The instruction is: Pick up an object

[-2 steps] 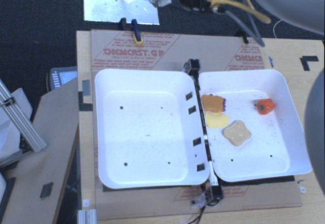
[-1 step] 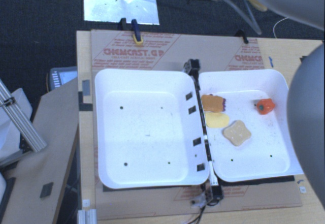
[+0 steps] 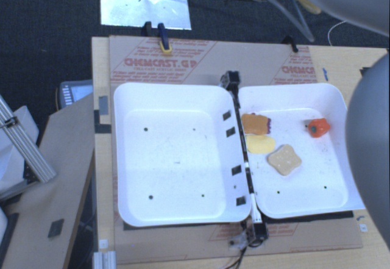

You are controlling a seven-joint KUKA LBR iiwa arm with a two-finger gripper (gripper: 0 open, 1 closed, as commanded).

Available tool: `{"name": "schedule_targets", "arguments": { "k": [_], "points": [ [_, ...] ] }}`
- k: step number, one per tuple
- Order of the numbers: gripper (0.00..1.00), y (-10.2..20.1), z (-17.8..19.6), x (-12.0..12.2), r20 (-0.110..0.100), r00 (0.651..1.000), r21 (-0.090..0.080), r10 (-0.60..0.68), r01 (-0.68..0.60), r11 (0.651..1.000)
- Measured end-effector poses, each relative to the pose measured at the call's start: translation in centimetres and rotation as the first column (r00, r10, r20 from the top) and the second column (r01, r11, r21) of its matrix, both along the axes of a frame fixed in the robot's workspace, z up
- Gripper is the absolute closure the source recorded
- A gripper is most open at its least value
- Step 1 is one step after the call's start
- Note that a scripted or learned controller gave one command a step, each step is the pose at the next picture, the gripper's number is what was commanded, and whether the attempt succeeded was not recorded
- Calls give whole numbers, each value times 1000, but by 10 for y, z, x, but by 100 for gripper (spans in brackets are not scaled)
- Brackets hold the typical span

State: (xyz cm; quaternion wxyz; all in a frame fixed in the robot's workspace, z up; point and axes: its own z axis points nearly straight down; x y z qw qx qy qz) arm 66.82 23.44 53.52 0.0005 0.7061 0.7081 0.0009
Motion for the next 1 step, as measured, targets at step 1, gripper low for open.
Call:
{"name": "schedule_targets", "arguments": {
  "k": [1],
  "points": [
    [100, 0, 12, 0, 3, 1000, 1, 3, -3, 1000]
  ]
}}
